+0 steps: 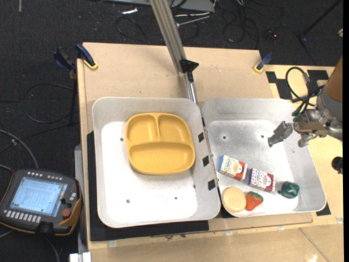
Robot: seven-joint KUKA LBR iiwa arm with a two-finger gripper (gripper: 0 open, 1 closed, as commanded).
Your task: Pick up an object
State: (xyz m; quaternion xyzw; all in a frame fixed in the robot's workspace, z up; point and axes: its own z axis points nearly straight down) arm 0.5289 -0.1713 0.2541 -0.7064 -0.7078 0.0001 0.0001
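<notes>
Dark carpet strewn with cables surrounds a tan worktop (142,70) bearing two white bins side by side. Left bin (109,201) holds a yellow tray (160,143) with three compartments, lying flat near the bin's centre. Right bin (245,135) holds five small items grouped along its near edge: a red-and-white carton (233,167), a purple carton (261,179) just right of it, a green item (289,189) farther right, a pale round item (234,199) at the near rim, and a red item (253,200) touching its right side.

Arm (334,91) enters from the right edge, its wrist over the right bin's far right part. End effector (293,136) points toward the left, over bare bin floor; its two fingers stand apart, one (281,132) reaching left and the other (305,140) closer to the wrist, with nothing between them.

All five items lie nearer the camera than the end effector and well apart from it; the purple carton and the green item are nearest. A teach pendant (38,201) rests on the floor at lower left.
</notes>
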